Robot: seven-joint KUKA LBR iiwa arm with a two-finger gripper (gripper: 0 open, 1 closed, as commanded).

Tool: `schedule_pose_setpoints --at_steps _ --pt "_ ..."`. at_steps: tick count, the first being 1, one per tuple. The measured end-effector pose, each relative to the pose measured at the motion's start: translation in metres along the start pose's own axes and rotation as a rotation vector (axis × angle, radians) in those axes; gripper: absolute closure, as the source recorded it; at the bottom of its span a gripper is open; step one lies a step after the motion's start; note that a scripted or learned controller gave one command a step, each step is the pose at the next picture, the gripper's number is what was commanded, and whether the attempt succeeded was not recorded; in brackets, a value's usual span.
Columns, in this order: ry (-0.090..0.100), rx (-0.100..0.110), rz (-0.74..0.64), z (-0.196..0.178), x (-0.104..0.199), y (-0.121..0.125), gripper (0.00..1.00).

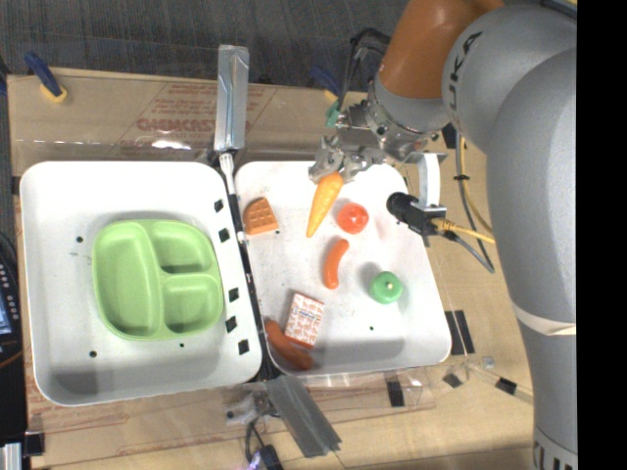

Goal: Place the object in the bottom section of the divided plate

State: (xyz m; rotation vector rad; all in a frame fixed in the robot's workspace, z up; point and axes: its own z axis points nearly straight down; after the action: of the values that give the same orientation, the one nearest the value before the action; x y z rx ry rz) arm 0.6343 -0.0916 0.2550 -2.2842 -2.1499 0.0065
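Observation:
My gripper (336, 167) hangs over the back of the right bin (421, 336), shut on the thick top end of an orange carrot (322, 204). The carrot slants down and to the left from the fingers, its tip pointing at the bin floor. The green divided plate (116, 280) lies in the middle of the left bin (49, 370), well to the left of the gripper. It has one long section on its left and two smaller ones on its right, with nothing in them.
In the right bin lie an orange wedge (260, 216), a red tomato (353, 218), a red-orange sausage (334, 262), a green apple (386, 286), a small white carton (305, 319) and a brown sausage (289, 347). A divider wall (233, 253) separates the bins.

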Motion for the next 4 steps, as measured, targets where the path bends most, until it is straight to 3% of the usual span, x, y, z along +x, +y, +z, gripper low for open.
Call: schedule_pose_setpoints --at_steps 1,2,3,4 --pt "0.001 -0.005 0.012 -0.036 0.082 -0.013 1.0" --pt "-0.003 0.005 0.03 0.068 0.157 -0.023 1.0" --pt "-0.001 -0.001 -0.07 0.042 0.236 -0.089 1.0" --pt "-0.002 -0.005 -0.309 0.006 0.246 -0.094 1.0"
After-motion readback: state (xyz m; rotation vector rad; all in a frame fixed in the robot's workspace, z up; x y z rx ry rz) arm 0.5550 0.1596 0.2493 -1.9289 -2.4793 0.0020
